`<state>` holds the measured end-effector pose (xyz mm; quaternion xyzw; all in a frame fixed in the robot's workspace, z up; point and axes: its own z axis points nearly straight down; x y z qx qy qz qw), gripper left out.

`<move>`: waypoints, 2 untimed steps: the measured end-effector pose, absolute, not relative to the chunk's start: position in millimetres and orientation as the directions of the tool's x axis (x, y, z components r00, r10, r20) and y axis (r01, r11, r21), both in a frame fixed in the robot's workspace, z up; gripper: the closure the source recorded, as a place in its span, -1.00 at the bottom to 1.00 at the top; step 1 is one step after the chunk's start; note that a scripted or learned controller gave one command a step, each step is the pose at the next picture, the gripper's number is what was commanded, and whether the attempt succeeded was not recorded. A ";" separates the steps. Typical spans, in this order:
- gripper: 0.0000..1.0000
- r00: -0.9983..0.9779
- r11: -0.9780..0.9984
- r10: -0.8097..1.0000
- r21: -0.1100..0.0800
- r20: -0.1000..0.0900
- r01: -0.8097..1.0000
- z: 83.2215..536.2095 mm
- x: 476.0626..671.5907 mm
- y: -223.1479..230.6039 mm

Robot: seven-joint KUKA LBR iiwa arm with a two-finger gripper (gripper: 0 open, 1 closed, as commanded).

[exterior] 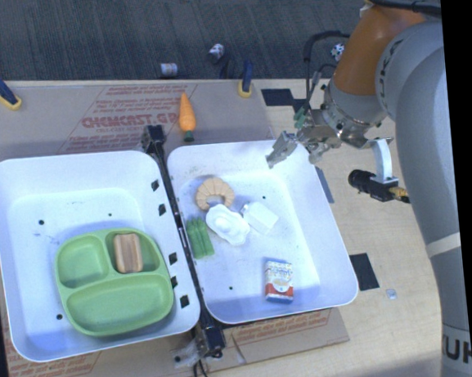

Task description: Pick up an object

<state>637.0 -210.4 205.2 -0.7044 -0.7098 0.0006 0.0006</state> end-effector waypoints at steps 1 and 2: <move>-1.00 -0.005 0.005 1.000 -0.005 0.002 1.000 113.4 586.7 -179.4; -1.00 -0.006 0.006 1.000 0.000 0.000 1.000 126.5 656.9 -184.8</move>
